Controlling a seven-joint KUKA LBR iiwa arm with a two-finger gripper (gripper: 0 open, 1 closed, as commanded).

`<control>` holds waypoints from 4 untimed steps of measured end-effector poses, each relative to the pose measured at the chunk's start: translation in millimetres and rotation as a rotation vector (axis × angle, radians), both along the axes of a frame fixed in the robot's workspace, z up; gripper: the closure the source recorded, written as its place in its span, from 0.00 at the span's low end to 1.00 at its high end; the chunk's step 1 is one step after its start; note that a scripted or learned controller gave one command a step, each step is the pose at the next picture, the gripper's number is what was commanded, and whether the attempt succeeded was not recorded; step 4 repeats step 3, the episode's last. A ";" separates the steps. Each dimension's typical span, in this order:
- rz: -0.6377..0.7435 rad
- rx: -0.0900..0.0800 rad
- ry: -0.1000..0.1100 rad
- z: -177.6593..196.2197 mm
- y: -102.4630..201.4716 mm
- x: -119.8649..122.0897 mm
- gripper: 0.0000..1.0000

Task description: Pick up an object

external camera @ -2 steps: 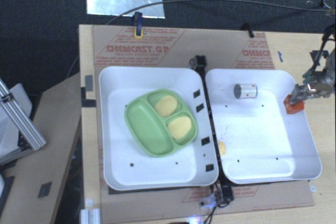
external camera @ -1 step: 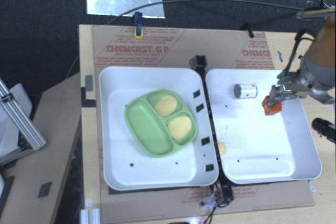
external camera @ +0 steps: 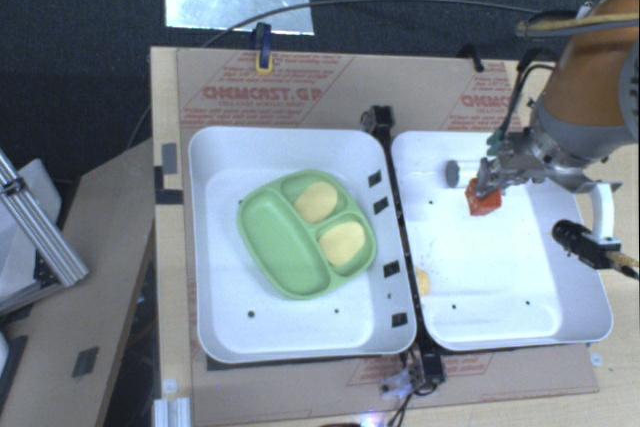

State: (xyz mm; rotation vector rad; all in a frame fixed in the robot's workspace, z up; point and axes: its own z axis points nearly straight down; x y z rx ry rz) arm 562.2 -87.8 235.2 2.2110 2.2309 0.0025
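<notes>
The gripper [external camera: 487,185] is low in the right bin [external camera: 520,315], over a red block [external camera: 485,203]; its grip I cannot tell

- Red-orange object [external camera: 485,202]: small, blocky, in the right bin, upper middle of its floor, directly under the gripper tip.
- Small grey object [external camera: 452,173]: just to its upper left, apart from it.

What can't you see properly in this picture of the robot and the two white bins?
- The gripper: in the camera view the arm's wrist covers it, so its grip on the red object cannot be judged.
- The small grey object: too small to identify.
- The yellow piece by the right bin edge: partly hidden by the divider.
</notes>
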 end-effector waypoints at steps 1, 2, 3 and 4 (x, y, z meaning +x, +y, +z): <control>0.001 0.001 -0.001 4.3 54.3 8.7 1.00; 0.001 0.001 0.001 7.4 103.4 0.0 1.00; 0.001 0.001 0.000 11.3 154.8 -1.2 1.00; 0.001 0.001 0.000 11.3 154.8 -1.2 1.00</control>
